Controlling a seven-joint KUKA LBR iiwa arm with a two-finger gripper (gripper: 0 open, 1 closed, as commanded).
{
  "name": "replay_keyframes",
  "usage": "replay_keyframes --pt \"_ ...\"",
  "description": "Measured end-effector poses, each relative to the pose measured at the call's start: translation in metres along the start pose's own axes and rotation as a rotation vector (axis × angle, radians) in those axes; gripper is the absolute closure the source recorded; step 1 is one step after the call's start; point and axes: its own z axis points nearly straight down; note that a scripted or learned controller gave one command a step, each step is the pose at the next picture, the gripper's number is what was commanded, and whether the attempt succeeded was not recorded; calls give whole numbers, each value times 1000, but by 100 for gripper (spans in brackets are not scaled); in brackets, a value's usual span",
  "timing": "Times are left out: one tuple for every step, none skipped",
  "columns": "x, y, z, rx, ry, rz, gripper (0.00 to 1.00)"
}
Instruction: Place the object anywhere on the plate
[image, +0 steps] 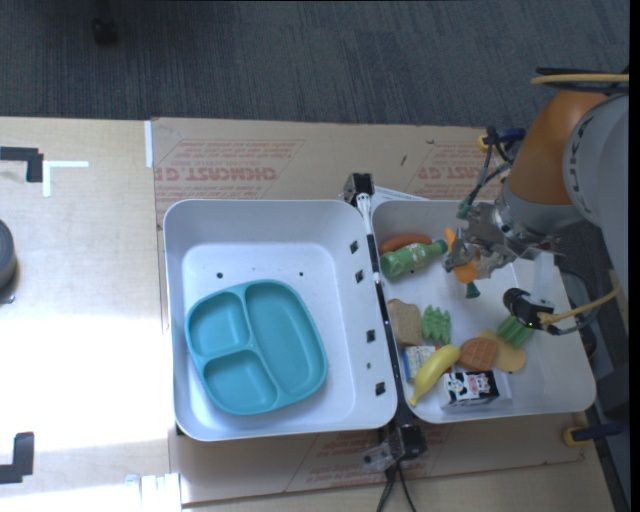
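Bins on the counter (80, 300), seen from above at a slant. Left bin (262, 222), centre of the frame: holds a teal three-compartment plate (257, 346) lying toward its lower left, with bare white floor along the upper and right walls. Right bin (545, 385), right of centre: crowded. Its contents include a green bottle (412, 258) with a reddish item behind it at the upper left, a brown slice (405, 321) and a green leafy piece (436, 324) at mid-left, a yellow banana (433, 367), a small black-and-white carton (470, 386) and an orange-brown round piece (480, 351) near the lower edge, and a green stalk-like piece (515, 330) at right.

End effector (470, 262): low over the upper right part of the right bin, with an orange object (463, 268) at its tip; whether it grips that object, and whether it is spread or closed, cannot be told. Grey arm with orange band (548, 150) enters from the frame's right.

Bins meet along a black-clipped central divider (374, 300). Cardboard (225, 160) under the bins carries red mirrored print, not legible. Pale wood-toned counter extends to the left; dark carpet (300, 50) fills the upper frame.
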Motion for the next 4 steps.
replay_keyframes --pt "32 49 -96 -3 0 -7 100" --pt "72 -5 -50 5 0 235 100" --pt "117 -74 -50 3 0 277 100" --pt "173 -137 -50 3 -1 236 100"
